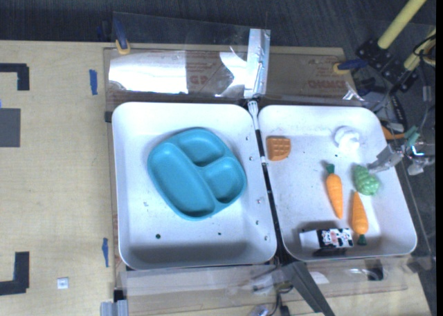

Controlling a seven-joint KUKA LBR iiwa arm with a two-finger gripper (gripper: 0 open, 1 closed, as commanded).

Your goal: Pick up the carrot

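Two orange carrots lie in the right bin [304,135]. One carrot [335,194] points its green top toward the back of the bin. The other carrot [358,214] lies just to its right, green top toward the front. My gripper [393,158] reaches in over the bin's right rim, up and to the right of both carrots and close beside a green leafy vegetable [367,180]. It is small and partly cut off at the edge of the view, and nothing shows in its grasp.
The right bin also holds an orange waffle-like piece [278,147], a white lump [347,137] and a black-and-white carton [328,238] at the front. A blue divided plate [196,171] sits in the left bin [131,135].
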